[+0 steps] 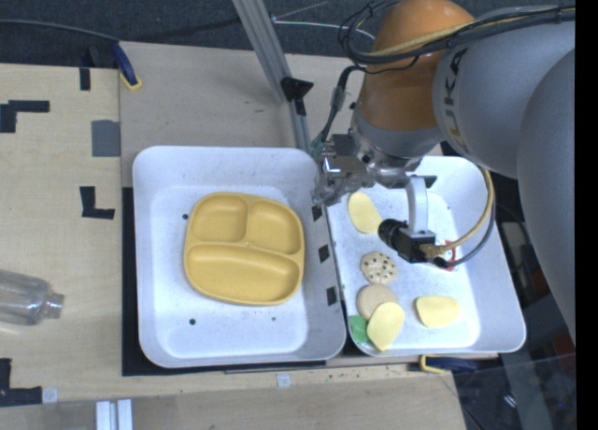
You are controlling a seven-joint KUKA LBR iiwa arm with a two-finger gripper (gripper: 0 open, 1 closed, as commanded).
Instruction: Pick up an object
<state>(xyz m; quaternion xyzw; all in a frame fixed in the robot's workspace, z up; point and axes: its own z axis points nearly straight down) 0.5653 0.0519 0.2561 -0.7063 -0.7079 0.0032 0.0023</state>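
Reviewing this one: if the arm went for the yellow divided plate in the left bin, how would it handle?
The yellow divided plate looks like moulded plastic, so probably stiff and light for its size. Lying flat in the left bin, it should slide rather than roll or tip. Its smooth, rounded rim may slip from a two-finger pinch.

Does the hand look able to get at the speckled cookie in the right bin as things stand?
Probably yes: the cookie lies uncovered, with the hand above the right bin's left wall. The beige round piece beside it may crowd the grasp.
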